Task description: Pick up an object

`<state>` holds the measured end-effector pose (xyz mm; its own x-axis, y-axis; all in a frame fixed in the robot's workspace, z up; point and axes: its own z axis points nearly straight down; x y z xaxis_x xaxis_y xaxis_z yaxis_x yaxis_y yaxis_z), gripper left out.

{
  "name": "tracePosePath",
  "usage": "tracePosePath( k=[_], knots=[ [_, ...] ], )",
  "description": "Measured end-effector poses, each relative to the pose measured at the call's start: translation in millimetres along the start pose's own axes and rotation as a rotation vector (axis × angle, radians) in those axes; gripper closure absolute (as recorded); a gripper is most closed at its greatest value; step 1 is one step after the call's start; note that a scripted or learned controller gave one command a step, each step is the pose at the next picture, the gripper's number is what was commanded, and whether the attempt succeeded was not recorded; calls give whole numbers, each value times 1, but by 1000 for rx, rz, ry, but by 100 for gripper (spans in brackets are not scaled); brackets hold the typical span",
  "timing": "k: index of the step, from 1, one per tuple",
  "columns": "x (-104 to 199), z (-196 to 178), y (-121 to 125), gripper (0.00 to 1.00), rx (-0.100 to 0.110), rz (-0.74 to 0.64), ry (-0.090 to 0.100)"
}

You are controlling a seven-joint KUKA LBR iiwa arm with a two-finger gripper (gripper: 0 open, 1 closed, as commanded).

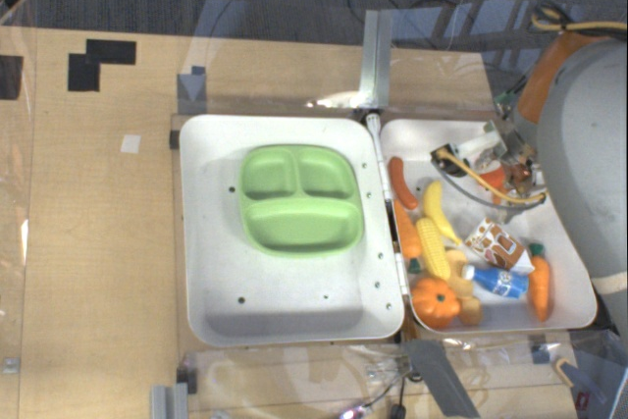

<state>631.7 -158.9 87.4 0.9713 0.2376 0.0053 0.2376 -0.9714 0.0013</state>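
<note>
Toy food point(437, 250) crowds the right bin point(579, 304) — arm point(589, 172) hides part — jaws' state: cannot tell.

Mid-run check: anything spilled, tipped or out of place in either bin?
Nothing stands out. The green divided plate lies flat in the left bin. The toy food, such as the banana, corn and pumpkin, is heaped loosely in the right bin, none outside it.

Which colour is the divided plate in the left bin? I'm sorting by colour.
Light green divided plastic plate, clearest in the camera view.
</note>
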Motion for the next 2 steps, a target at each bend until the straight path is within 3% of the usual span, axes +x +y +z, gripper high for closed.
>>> tracePosePath(
  k=[1,2],
  knots=[
    [14,0,-67,0,1,-5,2],
    [17,-14,-68,100,-2,-15,10]
  ],
)
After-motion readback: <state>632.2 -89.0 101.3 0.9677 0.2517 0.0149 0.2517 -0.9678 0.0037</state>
